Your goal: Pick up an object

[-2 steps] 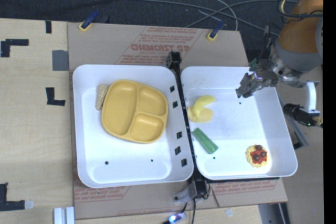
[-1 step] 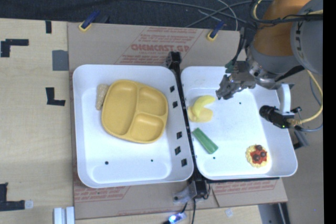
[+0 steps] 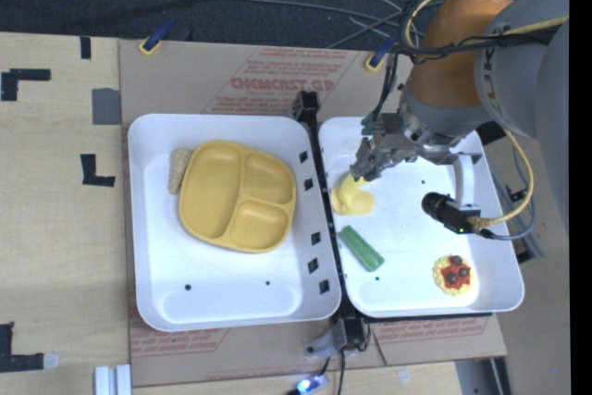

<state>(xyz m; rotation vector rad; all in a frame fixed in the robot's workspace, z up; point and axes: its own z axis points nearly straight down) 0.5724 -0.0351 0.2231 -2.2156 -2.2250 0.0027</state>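
Observation:
My gripper point(image 3: 363, 171) hangs low over the left part of the right bin point(image 3: 416, 291), its dark fingers pointing down-left right at the top edge of a pale yellow lump point(image 3: 353, 198). Whether the fingers touch or hold that lump is not clear from this angle. A green stick-shaped object point(image 3: 361, 248) lies just below the lump. A small round yellow piece with red and dark dots point(image 3: 453, 274) rests near the bin's lower right corner.
The left bin point(image 3: 157, 282) holds a yellow divided plate point(image 3: 237, 196) and a tan sponge-like piece point(image 3: 178, 169) at the plate's left edge. A black divider point(image 3: 321, 199) runs between the bins. A black cable connector point(image 3: 447, 212) hangs from the arm over the right bin.

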